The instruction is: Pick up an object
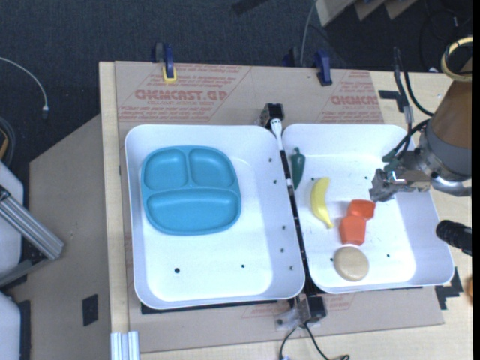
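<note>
My gripper point(381, 187) hangs over the right bin point(405, 272), just above the orange block point(355, 221); I cannot tell its grip. Descending off-centre, I could knock the block into the banana point(322, 201) or bun point(351, 263).

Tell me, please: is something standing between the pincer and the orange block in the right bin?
Nothing visible does. The pincer hangs just above and to the right of the orange plastic block in the right white bin. The yellow toy banana and the beige round piece lie off to the sides.
</note>
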`<state>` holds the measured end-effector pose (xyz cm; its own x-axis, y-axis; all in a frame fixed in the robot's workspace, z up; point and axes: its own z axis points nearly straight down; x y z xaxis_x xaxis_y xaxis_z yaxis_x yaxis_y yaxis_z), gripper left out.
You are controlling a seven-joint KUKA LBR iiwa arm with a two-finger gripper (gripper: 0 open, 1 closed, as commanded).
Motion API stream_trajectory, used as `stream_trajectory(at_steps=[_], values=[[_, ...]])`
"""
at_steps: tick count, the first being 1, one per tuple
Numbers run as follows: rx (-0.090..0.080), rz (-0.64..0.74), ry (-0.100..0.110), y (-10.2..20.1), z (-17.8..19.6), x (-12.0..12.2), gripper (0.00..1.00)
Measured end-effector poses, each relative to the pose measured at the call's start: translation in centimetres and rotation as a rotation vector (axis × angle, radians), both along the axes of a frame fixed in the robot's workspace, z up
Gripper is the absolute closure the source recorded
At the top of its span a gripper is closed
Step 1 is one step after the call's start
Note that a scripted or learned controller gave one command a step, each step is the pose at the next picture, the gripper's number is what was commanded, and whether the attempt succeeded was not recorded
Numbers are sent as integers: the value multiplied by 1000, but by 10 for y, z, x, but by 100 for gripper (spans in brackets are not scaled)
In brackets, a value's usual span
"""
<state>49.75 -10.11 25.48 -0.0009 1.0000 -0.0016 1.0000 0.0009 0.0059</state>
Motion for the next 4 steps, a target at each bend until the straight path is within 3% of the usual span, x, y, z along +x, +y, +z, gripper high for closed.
stream_trajectory(at_steps=[1,4], values=[[0,0,-1,0,47,1,100],[3,4,9,142,2,26,100]])
